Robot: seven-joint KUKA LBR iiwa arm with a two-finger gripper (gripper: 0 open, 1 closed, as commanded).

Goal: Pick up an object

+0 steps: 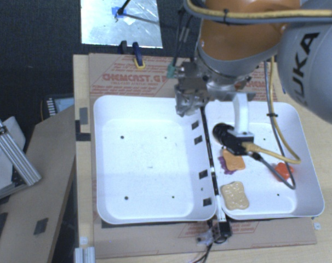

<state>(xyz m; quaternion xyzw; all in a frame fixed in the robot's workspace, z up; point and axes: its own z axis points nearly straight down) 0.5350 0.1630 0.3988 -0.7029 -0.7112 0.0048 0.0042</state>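
Observation:
Three small objects lie in the right bin (305, 141). An orange piece on a purple piece (233, 161) sits near the bin's left wall. A beige toast-shaped piece (235, 195) lies at the front left. A red-orange piece (283, 171) rests toward the right, beside the yellow cable. My gripper (184, 104) hangs over the back end of the divider between the two bins, up and left of all three objects. Nothing shows in its grasp.
The left bin (106, 163) lies beside the right one, and black clips run along the shared wall (203, 174). The arm's large orange and grey body covers the back of the right bin. A foil sheet (121, 14) lies behind the bins.

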